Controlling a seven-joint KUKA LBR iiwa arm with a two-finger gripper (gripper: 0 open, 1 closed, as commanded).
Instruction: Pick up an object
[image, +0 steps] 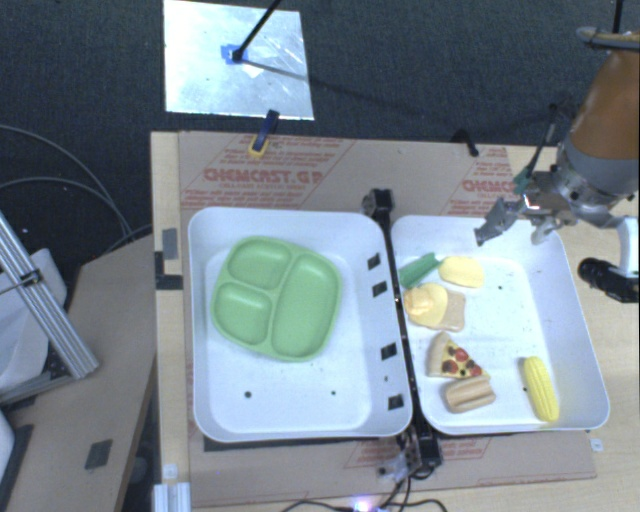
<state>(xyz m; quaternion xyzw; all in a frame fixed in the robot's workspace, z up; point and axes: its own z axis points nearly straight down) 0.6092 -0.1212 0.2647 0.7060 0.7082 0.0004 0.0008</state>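
The right bin holds toy food: a green pod, a pale yellow piece, a yellow and tan piece, a pizza slice, a hot dog bun and a corn cob. My gripper hangs over the bin's far edge, above and to the right of the pale yellow piece. Its fingers stand open and hold nothing.
A green divided plate lies in the left bin. A black hinged divider runs between the two bins. A silver sheet lies on the floor beyond the bench.
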